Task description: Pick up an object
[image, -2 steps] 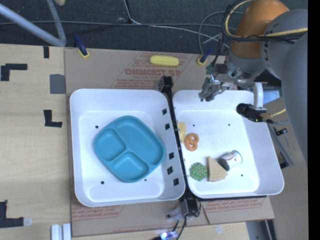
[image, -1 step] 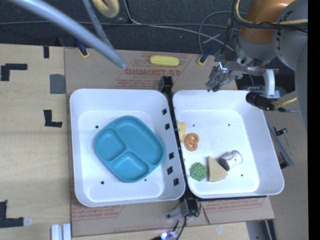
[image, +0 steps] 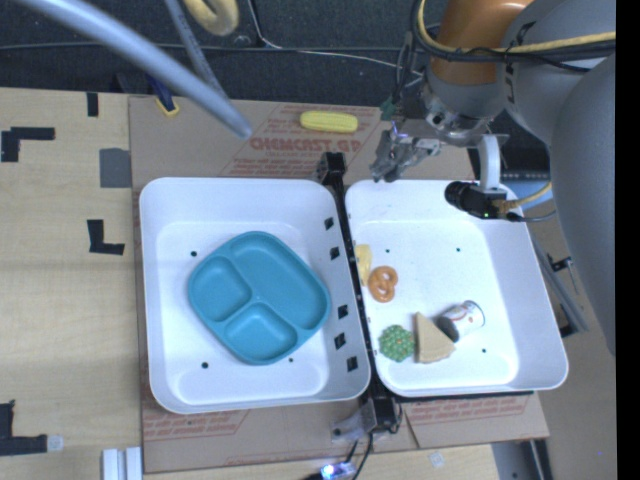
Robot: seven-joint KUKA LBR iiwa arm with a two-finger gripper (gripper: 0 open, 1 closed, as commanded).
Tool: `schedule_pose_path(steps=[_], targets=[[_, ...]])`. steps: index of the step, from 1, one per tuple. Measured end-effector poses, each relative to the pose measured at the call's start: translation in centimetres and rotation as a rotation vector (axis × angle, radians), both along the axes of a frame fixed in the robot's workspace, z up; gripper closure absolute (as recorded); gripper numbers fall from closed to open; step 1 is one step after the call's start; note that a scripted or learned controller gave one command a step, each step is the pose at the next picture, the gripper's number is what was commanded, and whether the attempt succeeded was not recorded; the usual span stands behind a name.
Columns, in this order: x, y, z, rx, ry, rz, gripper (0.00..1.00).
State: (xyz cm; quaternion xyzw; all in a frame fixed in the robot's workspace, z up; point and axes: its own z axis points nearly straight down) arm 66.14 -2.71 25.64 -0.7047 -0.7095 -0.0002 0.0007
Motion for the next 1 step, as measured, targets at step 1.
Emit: schedule_pose_path(steps=[1], targets=[[0.29,5.83,0.01,-0.001,0.000,-0.001,1.00]])
